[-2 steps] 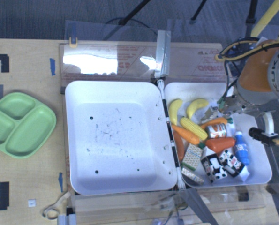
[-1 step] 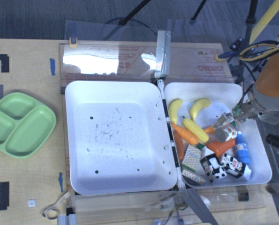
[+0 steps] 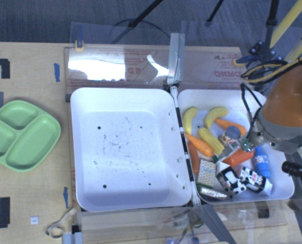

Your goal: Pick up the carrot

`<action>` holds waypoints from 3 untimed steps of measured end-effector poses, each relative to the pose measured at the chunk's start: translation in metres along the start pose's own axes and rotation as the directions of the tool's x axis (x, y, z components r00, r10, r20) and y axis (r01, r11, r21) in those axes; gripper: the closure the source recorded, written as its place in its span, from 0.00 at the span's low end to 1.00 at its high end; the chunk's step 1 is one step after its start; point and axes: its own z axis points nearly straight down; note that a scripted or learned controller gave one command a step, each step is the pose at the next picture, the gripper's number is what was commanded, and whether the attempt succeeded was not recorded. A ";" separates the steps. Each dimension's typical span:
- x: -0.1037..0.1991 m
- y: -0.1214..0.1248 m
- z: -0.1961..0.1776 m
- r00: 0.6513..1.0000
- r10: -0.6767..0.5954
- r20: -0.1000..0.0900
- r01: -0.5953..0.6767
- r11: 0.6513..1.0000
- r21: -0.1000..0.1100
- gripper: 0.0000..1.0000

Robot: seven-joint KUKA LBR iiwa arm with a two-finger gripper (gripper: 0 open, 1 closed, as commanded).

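Several orange carrot-like pieces lie in the right bin [image 3: 282, 187]. One carrot [image 3: 200, 146] rests beside the corn cob [image 3: 210, 139], and a longer one [image 3: 194, 161] runs along the bin's left wall. A thin orange piece [image 3: 229, 123] sits under a banana [image 3: 215, 115]. Another orange piece [image 3: 237, 157] lies directly below my gripper [image 3: 244, 145], which is low over the bin's middle. The wrist hides where the gripper meets that piece, so I cannot say whether they touch.
The right bin is crowded: a second banana [image 3: 190, 118], a blue bottle [image 3: 261, 164], a black-and-white cow toy [image 3: 237, 181], a checked packet [image 3: 207, 173]. The left bin [image 3: 125, 146] adjoins it. A green divided plate [image 3: 22, 134] sits far left on the bench.
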 end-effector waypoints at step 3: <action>-0.025 0.039 -0.041 0.724 0.690 0.003 -0.690 0.724 0.004 0.00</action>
